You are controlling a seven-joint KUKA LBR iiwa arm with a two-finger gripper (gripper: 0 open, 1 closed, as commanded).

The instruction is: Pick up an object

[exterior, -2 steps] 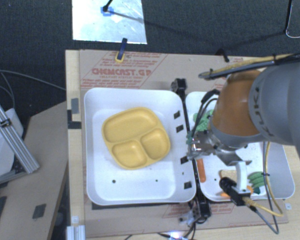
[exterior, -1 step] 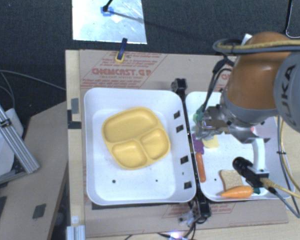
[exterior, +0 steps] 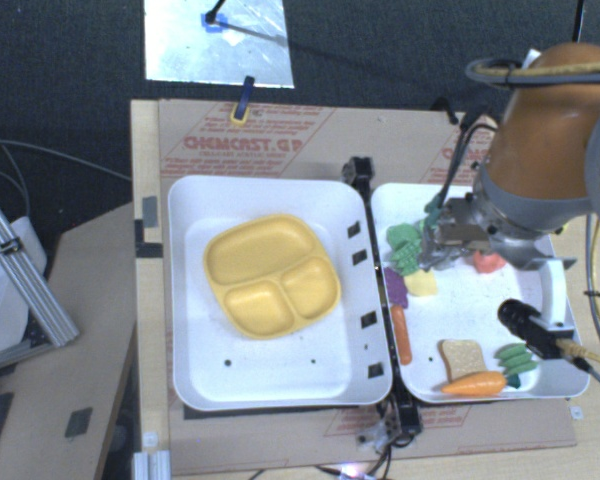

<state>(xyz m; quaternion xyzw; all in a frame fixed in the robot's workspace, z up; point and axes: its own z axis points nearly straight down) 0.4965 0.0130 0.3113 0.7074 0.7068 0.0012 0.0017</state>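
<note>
- A cardboard sheet (exterior: 310,133) lies under both bins, and red print on it above the left bin reads "CHEMCAST GP". Smaller lines beneath that are too fine to read.
- Scraps of the same red print show at the sheet's far right corner and along its near edge, cut off by the bins and the arm.
- No writing can be made out on the toys, the plate or the bins.
- The left bin (exterior: 180,298) holds a yellow divided plate (exterior: 271,274), set at a slant near the middle. Bare white floor runs all round it, widest along the near side.
- The right bin (exterior: 450,313) holds the toy food. The gripper (exterior: 438,240) is low at its far side, just beside a green leafy toy (exterior: 404,246). Whether it is spread or pressed together cannot be told, and nothing is seen held.
- A purple piece (exterior: 395,288) and a yellow block (exterior: 422,284) sit just in front of the leafy toy, close to the wall shared by the bins.
- An orange-red stick (exterior: 402,334) lies along that same wall.
- A red piece (exterior: 488,262) shows partly under the wrist.
- A bread slice (exterior: 463,356), a carrot (exterior: 475,384) and a green pea pod (exterior: 518,358) crowd the near right corner, the carrot close to the near rim.
- The middle of the right bin's floor is open.
- Beyond the cardboard lie a shiny silver sheet (exterior: 218,28) and a blue and yellow clip (exterior: 243,101). The pale tabletop (exterior: 80,298) shows to the left.
</note>
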